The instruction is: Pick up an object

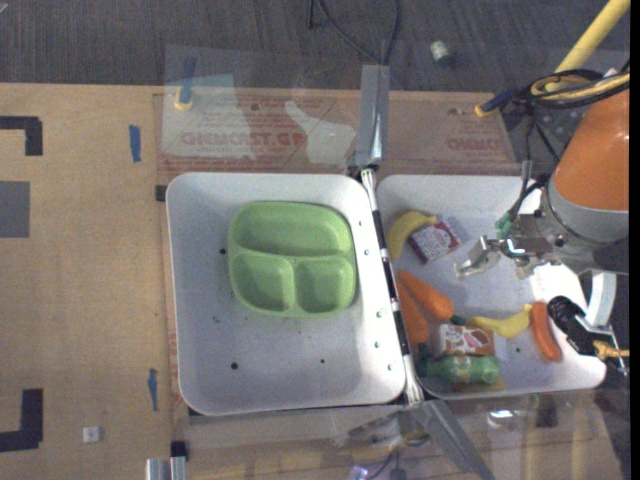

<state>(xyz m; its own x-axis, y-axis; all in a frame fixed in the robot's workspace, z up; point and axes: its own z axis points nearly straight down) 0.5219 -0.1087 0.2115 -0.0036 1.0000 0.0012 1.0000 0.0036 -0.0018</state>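
Note:
My gripper (pixel 484 256) hangs over the middle of the right bin (pixel 480 200), with its fingers apart and nothing between them. Just to its left lie a maroon and white packet (pixel 435 240) and a yellow banana (pixel 404 231). An orange carrot (pixel 426 294) lies below them by the bin's left wall. Along the near side are a small yellow banana (pixel 506 321), an orange-red sausage-shaped toy (pixel 545 331), a small juice carton (pixel 465 340) and a green bottle (pixel 461 370).
The left bin (pixel 200 348) holds a green divided plate (pixel 293 258). A metal divider (pixel 371 128) runs between the bins at the back. Cables and the arm's orange band (pixel 600 163) crowd the right bin's far right side.

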